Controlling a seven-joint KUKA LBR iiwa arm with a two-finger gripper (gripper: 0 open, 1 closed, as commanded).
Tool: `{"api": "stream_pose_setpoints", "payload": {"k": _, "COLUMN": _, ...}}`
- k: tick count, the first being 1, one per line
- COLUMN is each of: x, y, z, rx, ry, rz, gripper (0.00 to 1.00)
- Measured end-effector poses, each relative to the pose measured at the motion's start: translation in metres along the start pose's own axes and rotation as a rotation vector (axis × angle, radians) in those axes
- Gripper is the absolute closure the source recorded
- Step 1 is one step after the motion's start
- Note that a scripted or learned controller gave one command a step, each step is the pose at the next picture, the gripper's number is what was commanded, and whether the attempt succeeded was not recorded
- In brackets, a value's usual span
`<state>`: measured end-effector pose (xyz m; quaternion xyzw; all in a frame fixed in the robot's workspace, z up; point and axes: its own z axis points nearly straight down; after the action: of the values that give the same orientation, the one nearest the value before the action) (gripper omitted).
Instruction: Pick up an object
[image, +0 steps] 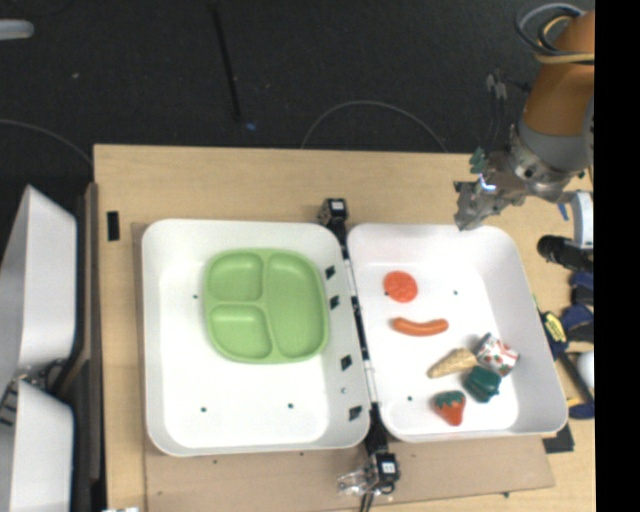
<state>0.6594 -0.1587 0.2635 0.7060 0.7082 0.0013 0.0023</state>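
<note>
1. Pincer (470, 215): at the far right of the bench, hanging just past the far edge of the right bin; whether its tips are apart or together cannot be told. Nothing shows between them.
2. Arm (556, 105): grey with an orange band, entering from the far right corner.
3. Right bin (520, 270): shallow, white, holding six small items.
4. Red disc (401, 287): round, flat, in the far left part of the right bin.
5. Sausage (419, 325): orange-red, slightly curved, lying just nearer than the disc.
6. Cone (452, 363): tan, lying on its side, its wide end touching the white piece.
7. White piece (496, 354): small, with red marks, to the right of the cone.
8. Green piece (482, 383): dark green, just nearer than the white piece, touching it.
9. Strawberry (450, 406): red with a green top, nearest item in the right bin.
10. Left bin (170, 400): shallow, white, beside the right bin.
11. Green plate (266, 304): light green, three compartments, in the far middle of the left bin.
12. All six small items lie well apart from the pincer.
</note>
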Motion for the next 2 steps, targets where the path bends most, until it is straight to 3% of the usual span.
{"api": "stream_pose_setpoints", "payload": {"k": 1, "x": 0.054, "y": -0.001, "z": -0.007, "rx": 0.004, "ry": 0.002, "rz": -0.003, "gripper": 1.00}}
{"api": "stream_pose_setpoints", "payload": {"k": 2, "x": 0.103, "y": 0.003, "z": 0.010, "rx": 0.006, "ry": 0.002, "rz": -0.003, "gripper": 1.00}}
